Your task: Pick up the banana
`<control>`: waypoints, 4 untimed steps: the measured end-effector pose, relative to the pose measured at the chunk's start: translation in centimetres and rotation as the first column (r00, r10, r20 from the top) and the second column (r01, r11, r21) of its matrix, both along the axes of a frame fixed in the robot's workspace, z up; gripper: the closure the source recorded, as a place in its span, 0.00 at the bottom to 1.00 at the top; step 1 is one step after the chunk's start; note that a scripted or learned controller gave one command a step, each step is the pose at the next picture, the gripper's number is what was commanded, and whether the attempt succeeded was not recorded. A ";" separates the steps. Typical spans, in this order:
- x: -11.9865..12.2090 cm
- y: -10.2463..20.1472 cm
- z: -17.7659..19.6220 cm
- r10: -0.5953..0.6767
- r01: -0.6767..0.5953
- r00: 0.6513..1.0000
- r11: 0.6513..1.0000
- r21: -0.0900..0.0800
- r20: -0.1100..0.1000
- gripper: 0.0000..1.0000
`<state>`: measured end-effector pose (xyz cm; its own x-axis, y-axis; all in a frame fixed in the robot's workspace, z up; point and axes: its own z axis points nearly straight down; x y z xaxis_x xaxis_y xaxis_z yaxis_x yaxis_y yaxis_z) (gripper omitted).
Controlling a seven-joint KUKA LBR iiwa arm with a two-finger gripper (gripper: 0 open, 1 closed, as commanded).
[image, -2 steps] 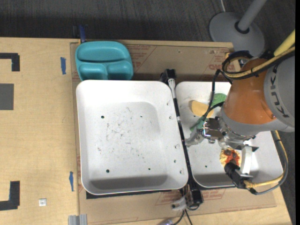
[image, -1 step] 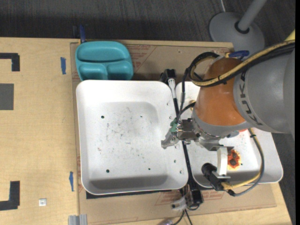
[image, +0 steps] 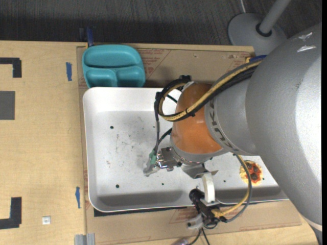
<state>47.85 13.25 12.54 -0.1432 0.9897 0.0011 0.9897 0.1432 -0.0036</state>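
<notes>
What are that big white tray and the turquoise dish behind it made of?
The white bin looks like moulded plastic, semi-gloss, with rounded corners and dark scuff marks on its floor. The turquoise divided dish also looks like plastic, smooth and matte with soft rounded edges, though silicone can't be ruled out.

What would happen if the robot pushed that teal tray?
The teal tray looks like moulded plastic, so it is probably stiff and light. It is low and wide, so it would likely slide on the cardboard rather than tip or roll. Its smooth, rounded rim might be slippery to grab.
</notes>
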 end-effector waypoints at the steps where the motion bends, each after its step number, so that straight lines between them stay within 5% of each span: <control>1: 0.8 7.6 -3.9 0.317 -0.317 0.948 0.948 0.000 0.006 0.00; 2: 0.8 7.7 -2.9 0.316 -0.316 0.949 0.949 0.002 0.008 1.00; 4: 0.9 7.8 -1.0 0.313 -0.313 0.950 0.950 0.003 0.011 1.00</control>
<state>48.73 21.04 11.59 -0.4460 0.8950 0.0021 0.8950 0.4460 0.0074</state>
